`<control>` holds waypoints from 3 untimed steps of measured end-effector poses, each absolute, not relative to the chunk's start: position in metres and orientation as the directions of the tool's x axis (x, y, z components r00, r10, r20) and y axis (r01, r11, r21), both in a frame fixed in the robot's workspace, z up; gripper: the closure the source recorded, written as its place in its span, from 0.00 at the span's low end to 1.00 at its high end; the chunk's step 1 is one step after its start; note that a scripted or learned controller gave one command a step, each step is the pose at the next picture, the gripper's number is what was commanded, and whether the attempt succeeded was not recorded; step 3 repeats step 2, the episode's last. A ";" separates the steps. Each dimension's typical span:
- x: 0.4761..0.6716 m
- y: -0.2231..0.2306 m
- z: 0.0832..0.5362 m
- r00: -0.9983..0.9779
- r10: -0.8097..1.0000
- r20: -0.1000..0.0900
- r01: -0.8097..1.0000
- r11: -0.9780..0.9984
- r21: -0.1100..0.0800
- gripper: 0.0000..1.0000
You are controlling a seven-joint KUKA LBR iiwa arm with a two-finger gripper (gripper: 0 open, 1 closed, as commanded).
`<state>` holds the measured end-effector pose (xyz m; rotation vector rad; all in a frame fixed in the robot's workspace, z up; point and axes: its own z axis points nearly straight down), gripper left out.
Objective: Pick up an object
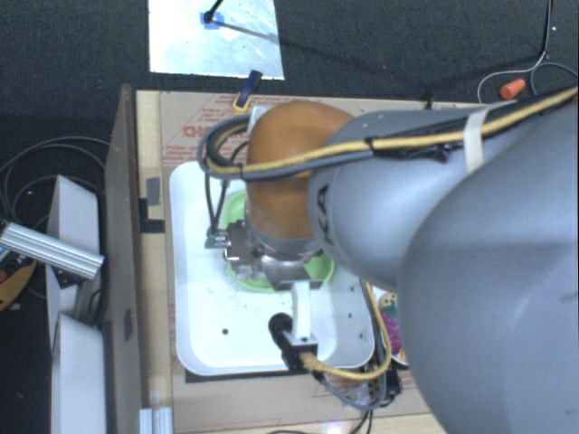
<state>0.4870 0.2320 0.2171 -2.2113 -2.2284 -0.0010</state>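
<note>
Arm [452, 233] comes in from the right and covers most of the frame: grey links, with one orange band [285, 170] above the wrist. The wrist hangs over the left white bin [204, 333], pointing down into it. Pincer [271, 274] sits somewhere under the wrist flange, hidden by the arm's own body; cannot tell how wide it stands or whether it has hold of anything.

Objects I can count in that bin: one. A green round item [237, 213] shows as a sliver left of the wrist and again as a rim below the flange, so it lies directly under the wrist, in the middle of the bin. Whether the pincer touches it is not visible.

One more item, magenta/pink [391, 319], peeks out beside the arm at the right, near the bin's right edge; too covered to say what it is or which bin it lies in.

One yellow cable and one black cable run along the arm to the wrist. Desk [181, 120] shows brown cardboard around the bin.
</note>
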 end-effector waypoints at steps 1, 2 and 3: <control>0.487 0.232 0.227 -0.011 1.000 0.003 1.000 0.011 -0.001 1.00; 0.489 0.159 0.355 0.004 1.000 0.004 1.000 -0.004 0.015 1.00; 0.489 0.159 0.355 0.004 1.000 0.004 1.000 -0.004 0.015 1.00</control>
